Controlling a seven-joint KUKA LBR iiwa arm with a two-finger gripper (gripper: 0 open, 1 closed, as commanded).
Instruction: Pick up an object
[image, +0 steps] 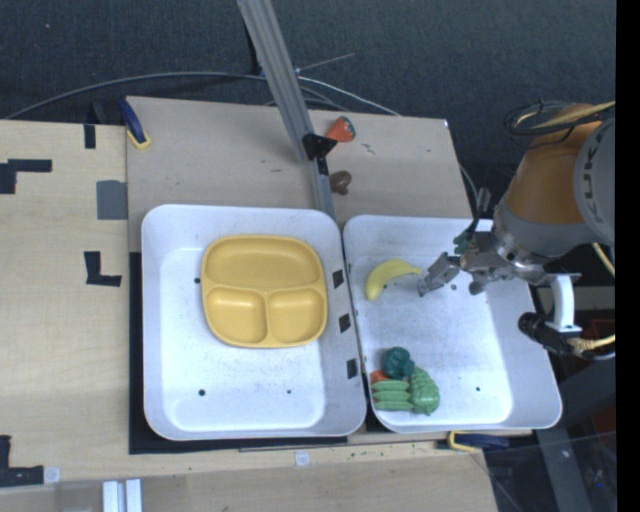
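Right now gripper (453, 278) hangs over the right bin (520, 395), fingers spread, nothing between them; banana (388, 275) just left of it (green toy veg (405, 385) near front edge).

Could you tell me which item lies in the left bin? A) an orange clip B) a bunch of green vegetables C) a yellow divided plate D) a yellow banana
C: the yellow divided plate sits in the left bin, while the banana and the green vegetables lie in the right bin.
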